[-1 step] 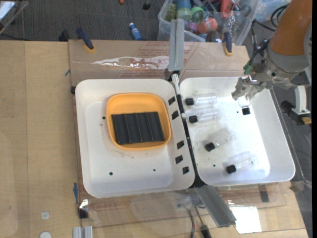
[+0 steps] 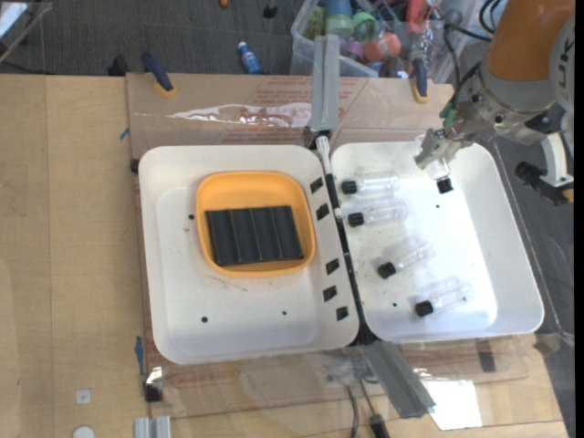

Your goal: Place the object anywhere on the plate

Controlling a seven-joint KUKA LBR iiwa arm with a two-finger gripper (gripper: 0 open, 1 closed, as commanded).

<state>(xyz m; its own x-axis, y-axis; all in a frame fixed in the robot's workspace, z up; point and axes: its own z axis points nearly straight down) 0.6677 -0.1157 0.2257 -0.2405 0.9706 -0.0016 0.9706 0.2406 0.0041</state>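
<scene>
The scene is brightly and evenly lit from above, with no strong colour cast. The two shallow white plastic bins (image 2: 429,322) are close to overexposed, so their walls and floors blend and the clear plastic vials (image 2: 401,255) in the right one are hard to make out against the white. Shadows are soft and short, seen as faint grey along the bin rims. A glossy strip of clear tape (image 2: 239,113) on the brown cardboard behind the bins gives pale glare. The orange band of the arm (image 2: 540,12) at upper right is blurred. Detail overall is coarse and slightly soft.
</scene>
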